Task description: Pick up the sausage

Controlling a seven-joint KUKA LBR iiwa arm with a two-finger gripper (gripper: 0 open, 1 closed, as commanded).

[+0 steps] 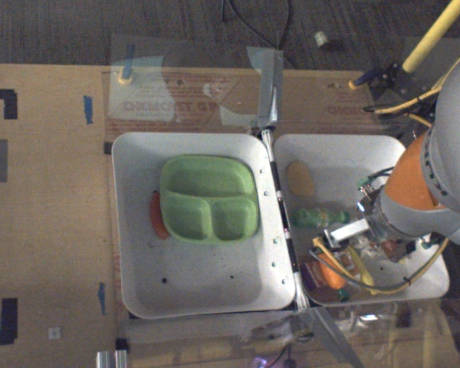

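The sausage [159, 215] lies in the left bin [130, 267], its long axis running up and down the picture, roughly parallel to the bin's left wall, with one rounded end pointing toward the top edge and the other toward the bottom. It is a short, smooth, orange-red cylinder, and its right side is tucked just under or against the left rim of the green divided plate [209, 198], so only a narrow strip of it shows. The gripper [345, 253] hangs over the right bin [345, 150], so the sausage sits far off to the gripper's left, across the divider between the bins and on the far side of the plate. Whether the jaws are spread or pressed together cannot be told, since the wrist and cables hide them; nothing can be seen pinched between them. Directly below and around the gripper lies a clutter of small items, among them a green bottle [316, 218] just to its upper left and a tan oval piece [300, 179] farther up.
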